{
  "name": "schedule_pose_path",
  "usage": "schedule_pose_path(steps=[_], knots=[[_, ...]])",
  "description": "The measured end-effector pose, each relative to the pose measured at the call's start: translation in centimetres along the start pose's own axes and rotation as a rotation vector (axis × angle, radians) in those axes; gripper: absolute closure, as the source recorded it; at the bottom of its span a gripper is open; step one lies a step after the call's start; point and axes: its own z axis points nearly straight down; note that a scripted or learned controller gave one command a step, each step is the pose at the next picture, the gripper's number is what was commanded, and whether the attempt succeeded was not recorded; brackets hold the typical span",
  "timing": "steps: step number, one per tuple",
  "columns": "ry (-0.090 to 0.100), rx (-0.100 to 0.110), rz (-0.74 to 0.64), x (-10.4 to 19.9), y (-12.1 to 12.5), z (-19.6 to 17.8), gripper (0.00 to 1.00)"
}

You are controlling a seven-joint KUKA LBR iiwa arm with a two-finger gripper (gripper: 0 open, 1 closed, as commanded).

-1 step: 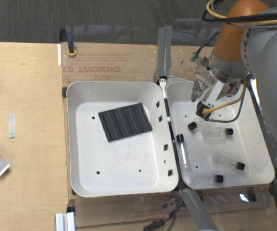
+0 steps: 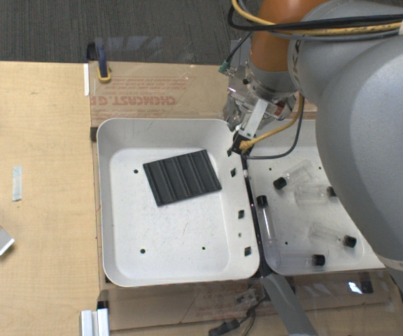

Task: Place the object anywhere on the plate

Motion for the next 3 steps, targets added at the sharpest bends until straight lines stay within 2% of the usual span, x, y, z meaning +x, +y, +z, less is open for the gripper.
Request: schedule_pose_path(steps=[1,2,3], knots=[[0.0,0.001,-0.289,1.8,-6.3,3.8,1.0],[0.0,-0.001,-0.005,9.7,-5.3,-8.5,1.0],[-0.001,0.001,-0.025,12.4,-11.3,-0.3,1.0]])
